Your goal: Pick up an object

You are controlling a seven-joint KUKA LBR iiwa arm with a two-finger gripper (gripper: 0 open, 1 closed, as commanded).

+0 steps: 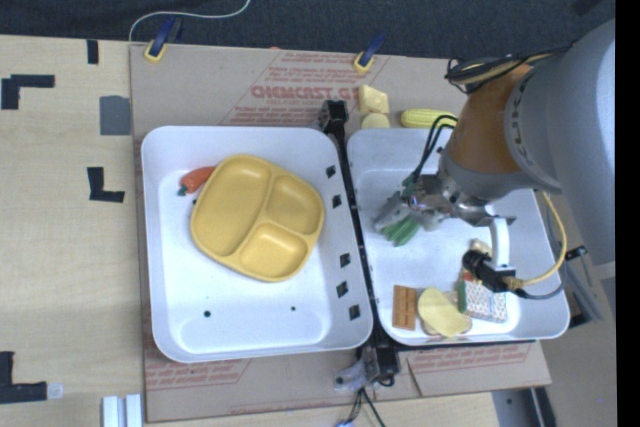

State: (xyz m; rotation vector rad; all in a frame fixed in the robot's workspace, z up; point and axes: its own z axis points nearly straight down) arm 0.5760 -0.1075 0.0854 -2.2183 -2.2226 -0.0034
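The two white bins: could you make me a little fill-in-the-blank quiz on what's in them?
1. The yellow divided plate lies in the ___ bin.
2. The orange carrot peeks out from the plate's upper-___ edge.
3. The gripper hovers right at a ___ coloured item in the right bin.
4. The brown cracker lies beside a pale ___ chip.

Missing words: left; left; green; yellow

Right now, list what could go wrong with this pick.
The gripper is low over a green item near the right bin's left wall; it could scrape the wall or nudge the item away. The arm hides part of that bin, so the grasp is hard to confirm.
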